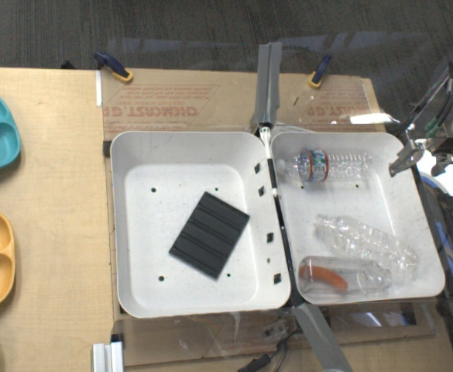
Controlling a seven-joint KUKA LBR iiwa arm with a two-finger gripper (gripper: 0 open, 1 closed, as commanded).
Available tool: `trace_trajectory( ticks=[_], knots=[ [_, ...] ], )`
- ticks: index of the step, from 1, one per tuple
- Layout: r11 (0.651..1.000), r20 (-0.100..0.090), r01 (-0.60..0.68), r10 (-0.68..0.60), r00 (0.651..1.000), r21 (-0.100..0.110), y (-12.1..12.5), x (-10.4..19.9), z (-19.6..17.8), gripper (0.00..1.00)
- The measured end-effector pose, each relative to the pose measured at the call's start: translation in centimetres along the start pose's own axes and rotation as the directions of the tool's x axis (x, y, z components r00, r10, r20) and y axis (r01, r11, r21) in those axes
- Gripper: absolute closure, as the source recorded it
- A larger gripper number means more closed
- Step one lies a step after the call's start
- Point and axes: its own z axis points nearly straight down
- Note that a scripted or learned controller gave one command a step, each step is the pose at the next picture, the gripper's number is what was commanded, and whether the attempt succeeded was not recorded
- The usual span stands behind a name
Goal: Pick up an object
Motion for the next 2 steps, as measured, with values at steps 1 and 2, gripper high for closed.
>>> trace_trajectory(
  ticks=[1, 2],
  knots=[
    [0.988, 0.001, -0.153, 0.153, 0.988, -0.003, -1.1, 0.4, -1.6, 0.00],
    [0.996, 0.000, -0.093, 0.093, 0.996, 0.001, -1.0, 11.5, 8.8, 0.00]
  ],
)
